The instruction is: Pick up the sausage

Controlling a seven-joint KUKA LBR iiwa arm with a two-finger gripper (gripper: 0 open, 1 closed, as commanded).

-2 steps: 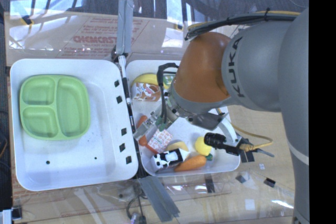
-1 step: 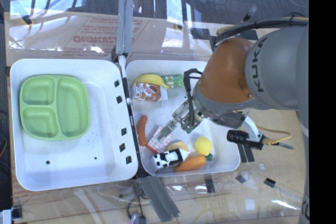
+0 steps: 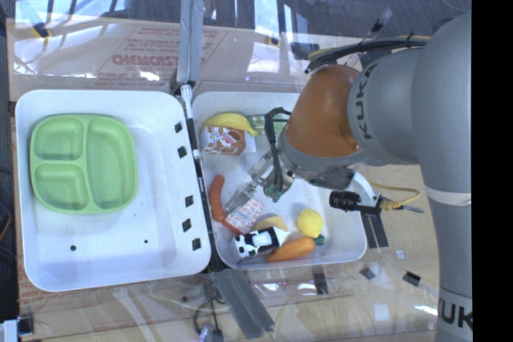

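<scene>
Camera view: sausage [image 3: 216, 199], reddish-orange, slim, slightly curved, lies along the left wall of the right bin [image 3: 346, 251]. Red-white packet [image 3: 244, 214] touches its lower end; snack bag [image 3: 224, 141] and banana [image 3: 229, 122] above; cow toy [image 3: 261, 241], carrot [image 3: 292, 249], lemon [image 3: 310, 222] lower right. Green plate [image 3: 80, 162] in the left bin [image 3: 96, 268]. Gripper [image 3: 258, 182] hangs just right of the sausage, not touching; cannot tell if the fingers are spread or pressed together.
</scene>
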